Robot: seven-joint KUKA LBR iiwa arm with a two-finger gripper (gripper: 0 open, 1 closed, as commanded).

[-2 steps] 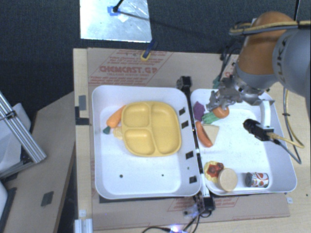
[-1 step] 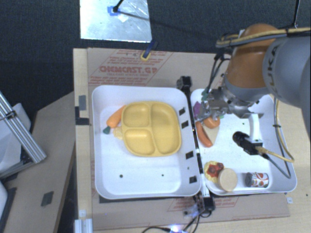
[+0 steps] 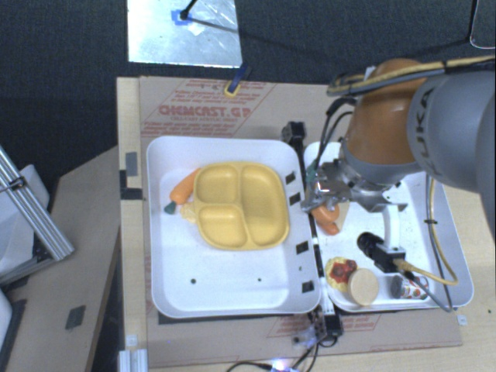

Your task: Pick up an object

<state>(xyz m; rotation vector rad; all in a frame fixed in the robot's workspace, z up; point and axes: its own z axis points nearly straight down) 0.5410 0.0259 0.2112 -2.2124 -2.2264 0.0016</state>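
My gripper [image 3: 324, 201] hangs low over the left side of the right bin [image 3: 453, 273], close to the wall between the two bins. Right below it lies an orange-red sausage-shaped thing [image 3: 329, 223], partly covered by the gripper; whether they touch is unclear. In the left bin [image 3: 225, 293] a yellow divided plate [image 3: 236, 206] lies flat, and a toy carrot [image 3: 183, 187] rests against its left edge.
At the front of the right bin lie a red and yellow toy food piece [image 3: 341, 270], a tan round cylinder [image 3: 363, 287] and a small can-like thing [image 3: 411, 288]. The grey arm with its orange band [image 3: 387, 122] covers the back of that bin.
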